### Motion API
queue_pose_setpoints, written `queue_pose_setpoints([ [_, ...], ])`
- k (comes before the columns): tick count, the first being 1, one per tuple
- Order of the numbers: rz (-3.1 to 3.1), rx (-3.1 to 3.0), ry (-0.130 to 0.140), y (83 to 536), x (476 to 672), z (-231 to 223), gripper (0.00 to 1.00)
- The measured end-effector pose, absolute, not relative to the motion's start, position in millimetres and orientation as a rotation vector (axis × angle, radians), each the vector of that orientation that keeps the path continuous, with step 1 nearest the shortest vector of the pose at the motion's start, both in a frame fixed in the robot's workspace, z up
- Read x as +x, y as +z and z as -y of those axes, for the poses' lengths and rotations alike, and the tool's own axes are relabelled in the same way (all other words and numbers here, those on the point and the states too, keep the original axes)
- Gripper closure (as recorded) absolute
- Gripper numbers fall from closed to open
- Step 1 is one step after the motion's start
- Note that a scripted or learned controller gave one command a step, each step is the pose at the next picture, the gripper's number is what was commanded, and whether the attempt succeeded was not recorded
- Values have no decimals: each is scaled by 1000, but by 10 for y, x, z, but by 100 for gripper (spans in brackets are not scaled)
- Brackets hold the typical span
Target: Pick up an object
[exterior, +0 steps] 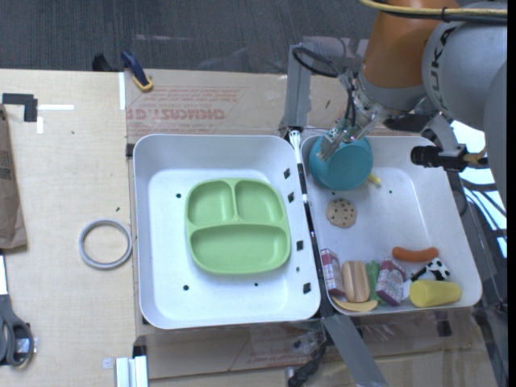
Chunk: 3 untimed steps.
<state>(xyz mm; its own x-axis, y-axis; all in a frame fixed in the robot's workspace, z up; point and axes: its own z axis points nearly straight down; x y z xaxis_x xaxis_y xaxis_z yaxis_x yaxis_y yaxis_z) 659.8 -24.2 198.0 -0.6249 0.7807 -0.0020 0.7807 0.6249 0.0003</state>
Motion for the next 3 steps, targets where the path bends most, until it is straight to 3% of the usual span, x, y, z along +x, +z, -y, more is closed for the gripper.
queue_pose_setpoints([
  [1, -2888, 1239, -2, 1899, 5944, 525, 100],
  [2, -3039, 801, 0, 1896, 5819, 894, 100],
  [3, -3070, 669, 1, 1360, 5708, 1338, 100],
])
